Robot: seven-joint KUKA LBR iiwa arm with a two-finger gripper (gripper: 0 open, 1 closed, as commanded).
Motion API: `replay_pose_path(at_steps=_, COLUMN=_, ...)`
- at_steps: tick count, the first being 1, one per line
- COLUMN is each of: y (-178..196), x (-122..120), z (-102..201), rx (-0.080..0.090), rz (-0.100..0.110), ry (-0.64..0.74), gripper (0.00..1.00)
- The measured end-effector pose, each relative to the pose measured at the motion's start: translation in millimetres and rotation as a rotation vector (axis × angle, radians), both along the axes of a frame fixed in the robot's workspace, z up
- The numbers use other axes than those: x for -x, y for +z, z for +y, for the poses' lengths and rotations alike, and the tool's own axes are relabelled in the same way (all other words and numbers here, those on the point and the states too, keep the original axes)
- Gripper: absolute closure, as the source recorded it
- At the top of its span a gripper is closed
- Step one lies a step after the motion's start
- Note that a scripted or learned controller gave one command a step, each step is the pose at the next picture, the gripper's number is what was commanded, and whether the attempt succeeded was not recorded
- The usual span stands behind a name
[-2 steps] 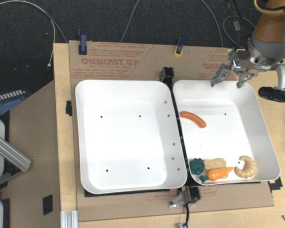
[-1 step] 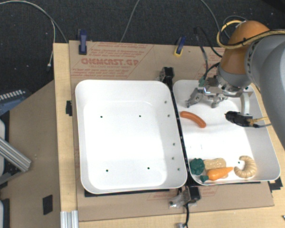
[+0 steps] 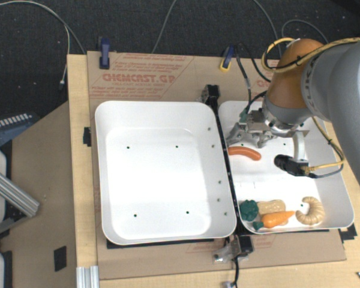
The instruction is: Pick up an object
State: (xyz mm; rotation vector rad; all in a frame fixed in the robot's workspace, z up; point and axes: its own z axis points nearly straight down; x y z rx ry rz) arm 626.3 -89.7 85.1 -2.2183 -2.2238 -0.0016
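My gripper hangs over the upper left part of the right bin, its metal fingers pointing down toward the bin floor. An orange-red sausage-shaped toy lies just below the fingers, flat on the bin floor, apart from them as far as I can see. Along the right bin's front edge lie a dark green toy, a tan piece, an orange carrot and a beige curled croissant-like toy. The arm's body hides the back of the right bin.
The left bin sits beside the right one, separated by a dark divider rail. A black cable connector hangs from the arm over the right bin's middle. Cardboard covers the bench around the bins, with blue clamps at the back.
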Motion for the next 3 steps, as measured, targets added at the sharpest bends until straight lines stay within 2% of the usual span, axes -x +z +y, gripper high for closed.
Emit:
replay_pose_path(at_steps=1, y=-0.1, x=12.1, z=-5.0, rx=0.001, rz=0.000, ry=-0.003, gripper=0.00)
replay_pose_path(at_steps=2, y=105.2, x=24.3, z=10.6, rx=0.001, rz=-0.010, ry=-0.001, gripper=0.00)
replay_pose_path(at_steps=3, y=147.8, x=79.6, z=-11.1, rx=0.002, rz=-0.004, ry=-0.005, gripper=0.00)
